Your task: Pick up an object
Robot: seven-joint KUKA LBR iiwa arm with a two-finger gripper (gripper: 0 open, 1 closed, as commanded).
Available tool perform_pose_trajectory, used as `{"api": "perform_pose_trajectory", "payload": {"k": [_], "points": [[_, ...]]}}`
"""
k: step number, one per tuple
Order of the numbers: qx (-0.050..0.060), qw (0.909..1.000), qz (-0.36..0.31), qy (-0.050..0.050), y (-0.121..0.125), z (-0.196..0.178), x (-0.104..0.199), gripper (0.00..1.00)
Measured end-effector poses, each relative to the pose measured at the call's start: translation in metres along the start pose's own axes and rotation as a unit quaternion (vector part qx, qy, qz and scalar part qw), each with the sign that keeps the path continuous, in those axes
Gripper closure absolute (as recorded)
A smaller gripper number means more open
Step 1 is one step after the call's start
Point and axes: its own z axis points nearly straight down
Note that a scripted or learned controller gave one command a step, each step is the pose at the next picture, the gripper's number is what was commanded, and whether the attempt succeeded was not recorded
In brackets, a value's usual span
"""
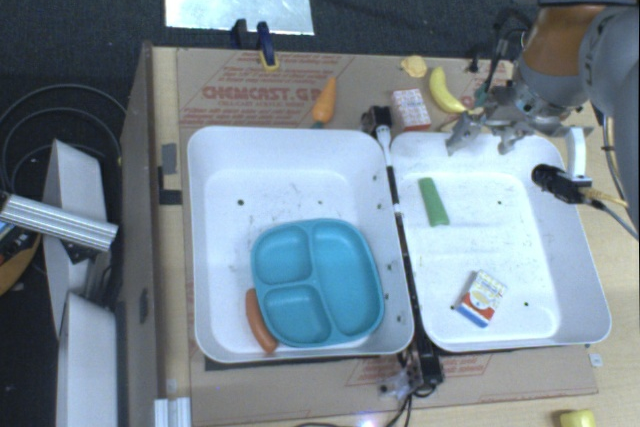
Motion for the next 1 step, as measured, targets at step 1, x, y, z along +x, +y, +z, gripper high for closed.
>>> {"api": "perform_pose_trajectory", "payload": {"k": [1], "points": [[0.000,1.0000,0.000,0.000,-0.0002,0.0591,0.0267,0.00]]}}
